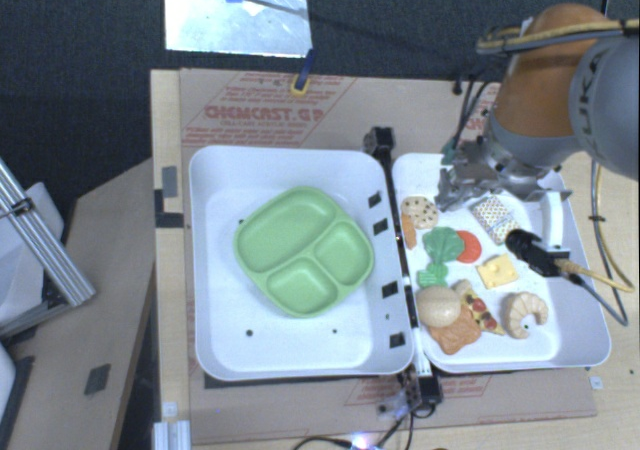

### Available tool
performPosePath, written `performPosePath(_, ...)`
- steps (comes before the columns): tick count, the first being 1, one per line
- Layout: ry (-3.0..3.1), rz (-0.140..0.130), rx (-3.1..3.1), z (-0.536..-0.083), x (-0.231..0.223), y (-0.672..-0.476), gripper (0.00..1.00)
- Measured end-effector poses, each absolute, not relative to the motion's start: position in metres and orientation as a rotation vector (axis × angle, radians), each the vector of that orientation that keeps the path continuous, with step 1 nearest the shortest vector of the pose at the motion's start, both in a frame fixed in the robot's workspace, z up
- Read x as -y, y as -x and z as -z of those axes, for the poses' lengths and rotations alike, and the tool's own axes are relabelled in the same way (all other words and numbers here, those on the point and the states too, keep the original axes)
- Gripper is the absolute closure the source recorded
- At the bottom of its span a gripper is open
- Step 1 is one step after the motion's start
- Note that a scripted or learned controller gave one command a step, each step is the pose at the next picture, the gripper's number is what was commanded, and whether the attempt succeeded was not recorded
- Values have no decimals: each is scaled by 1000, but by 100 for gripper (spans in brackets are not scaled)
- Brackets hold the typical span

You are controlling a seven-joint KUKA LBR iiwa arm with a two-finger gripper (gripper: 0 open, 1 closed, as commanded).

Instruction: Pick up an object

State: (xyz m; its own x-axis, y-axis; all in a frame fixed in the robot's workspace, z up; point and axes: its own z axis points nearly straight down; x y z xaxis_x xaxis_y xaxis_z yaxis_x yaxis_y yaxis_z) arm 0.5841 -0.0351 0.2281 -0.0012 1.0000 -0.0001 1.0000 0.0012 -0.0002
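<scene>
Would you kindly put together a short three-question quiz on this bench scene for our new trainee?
1. True or false: the green three-compartment plastic plate lies in the left white bin.
2. Which toy lies nearest the front right corner of the right white bin? A) the round chocolate-chip cookie B) the curled beige shrimp C) the green broccoli piece
3. Fill in: the yellow cheese wedge lies in the ____ bin.

Key:
1. True.
2. B; the cookie and broccoli lie nearer the divider, on the bin's left side.
3. Right; the gripper hangs over that bin's far end.
</scene>
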Motion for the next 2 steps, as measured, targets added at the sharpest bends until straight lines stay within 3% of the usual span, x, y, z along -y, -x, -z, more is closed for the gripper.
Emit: performPosePath(2,2216,3,2228,-223,30,-590,100)
